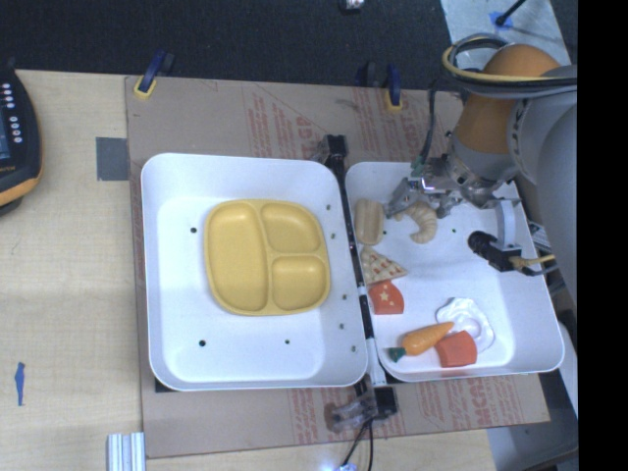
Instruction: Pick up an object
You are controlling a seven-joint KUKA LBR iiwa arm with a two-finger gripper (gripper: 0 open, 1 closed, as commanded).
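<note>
The gripper (424,192) sits low in the right bin (535,356), near its far end, right over a curved tan croissant (425,224). I cannot tell how the gripper is set, or whether it has the croissant. A bread roll (368,221) lies just beside the croissant, with a waffle wedge (381,263) and a red piece (387,298) below it. To do this well, I think the gripper should close across the thin middle of the croissant, keep off the roll, then lift straight up. The yellow tray (266,256) is in the left bin (177,351).
</note>
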